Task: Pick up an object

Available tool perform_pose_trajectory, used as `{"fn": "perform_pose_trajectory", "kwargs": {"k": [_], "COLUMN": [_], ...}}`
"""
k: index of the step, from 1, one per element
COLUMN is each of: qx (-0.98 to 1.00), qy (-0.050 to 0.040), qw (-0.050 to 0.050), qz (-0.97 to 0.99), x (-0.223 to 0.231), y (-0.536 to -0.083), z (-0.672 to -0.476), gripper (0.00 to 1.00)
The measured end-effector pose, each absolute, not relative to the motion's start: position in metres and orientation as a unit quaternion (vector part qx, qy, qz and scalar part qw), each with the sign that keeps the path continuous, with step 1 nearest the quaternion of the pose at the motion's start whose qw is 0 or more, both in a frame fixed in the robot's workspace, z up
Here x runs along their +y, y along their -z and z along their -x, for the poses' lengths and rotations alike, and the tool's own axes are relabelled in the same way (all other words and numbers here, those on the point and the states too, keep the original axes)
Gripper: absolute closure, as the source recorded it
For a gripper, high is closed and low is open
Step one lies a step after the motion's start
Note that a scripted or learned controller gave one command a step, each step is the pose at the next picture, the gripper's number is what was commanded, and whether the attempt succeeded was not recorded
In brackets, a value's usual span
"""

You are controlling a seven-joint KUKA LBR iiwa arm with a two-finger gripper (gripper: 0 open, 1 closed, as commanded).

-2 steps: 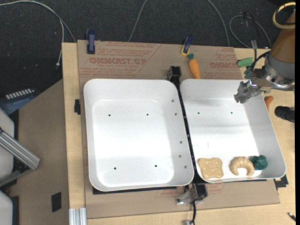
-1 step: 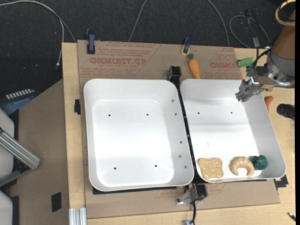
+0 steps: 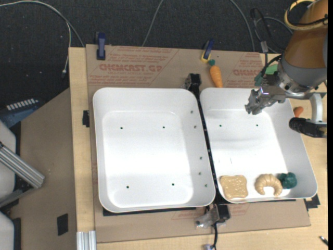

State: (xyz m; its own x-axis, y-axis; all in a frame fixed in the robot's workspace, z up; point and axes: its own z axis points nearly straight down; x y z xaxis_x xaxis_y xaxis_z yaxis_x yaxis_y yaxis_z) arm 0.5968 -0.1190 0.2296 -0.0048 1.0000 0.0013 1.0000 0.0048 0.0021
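My gripper (image 3: pixel 254 107) hangs over the far right part of the right bin (image 3: pixel 244 139), pointing down and left. Three objects lie along that bin's near edge: a tan slice of toast (image 3: pixel 233 186), a beige croissant (image 3: pixel 269 184), and a small dark green object (image 3: pixel 287 179) touching the croissant's right side. All three are well apart from the gripper, toward the front. I see nothing held at the gripper's tip.
The left bin (image 3: pixel 151 150) sits beside the right one. An orange carrot (image 3: pixel 215 76) lies on the cardboard behind the bins. A small orange piece (image 3: pixel 297 110) lies outside the right bin's right rim. Blue clamps (image 3: pixel 100 45) hold the board's far edge.
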Motion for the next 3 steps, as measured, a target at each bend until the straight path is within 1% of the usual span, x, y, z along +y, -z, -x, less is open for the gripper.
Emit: {"fn": "perform_pose_trajectory", "kwargs": {"k": [1,2,3], "qx": [0.709,0.709,0.709], "qy": [-0.0003,-0.0005,0.0], "qw": [0.0,-0.001,-0.001], "qz": [-0.706,-0.706,-0.706], "x": [-0.068,-0.019,0.03], "y": [-0.22,-0.217,-0.209], "z": [-0.583,-0.578,-0.564], "gripper": [1.0,1.0,1.0]}}
